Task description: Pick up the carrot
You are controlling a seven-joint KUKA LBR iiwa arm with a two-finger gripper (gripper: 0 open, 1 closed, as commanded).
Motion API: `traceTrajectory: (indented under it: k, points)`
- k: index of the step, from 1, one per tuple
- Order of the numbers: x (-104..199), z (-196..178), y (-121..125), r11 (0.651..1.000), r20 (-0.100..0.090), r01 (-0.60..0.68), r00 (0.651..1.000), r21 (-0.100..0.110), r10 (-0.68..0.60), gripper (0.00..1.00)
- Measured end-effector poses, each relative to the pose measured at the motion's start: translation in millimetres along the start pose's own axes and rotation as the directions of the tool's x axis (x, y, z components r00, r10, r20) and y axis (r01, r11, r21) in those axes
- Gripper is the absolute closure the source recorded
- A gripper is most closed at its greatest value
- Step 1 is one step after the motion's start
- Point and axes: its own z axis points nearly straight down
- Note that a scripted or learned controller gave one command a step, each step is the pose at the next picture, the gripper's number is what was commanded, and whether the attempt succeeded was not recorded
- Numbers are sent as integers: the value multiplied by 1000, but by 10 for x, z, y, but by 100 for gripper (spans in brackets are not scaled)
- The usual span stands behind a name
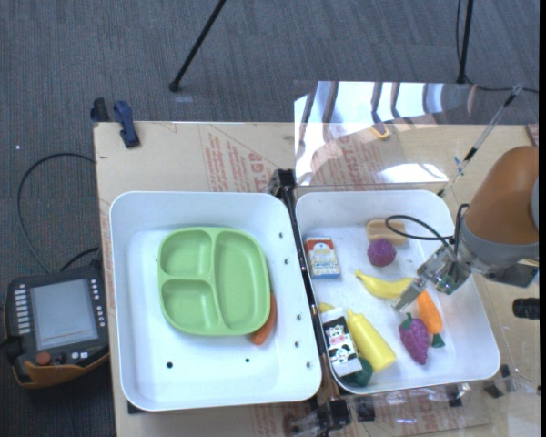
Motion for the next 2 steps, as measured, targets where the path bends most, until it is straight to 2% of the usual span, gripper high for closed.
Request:
traceTrajectory:
  k: [1,2]
  points:
    - [-18,-130,11,1000,4,-3,1000,-5,3,100]
    - [47,-777,475,986,8,-165,986,-7,165,100]
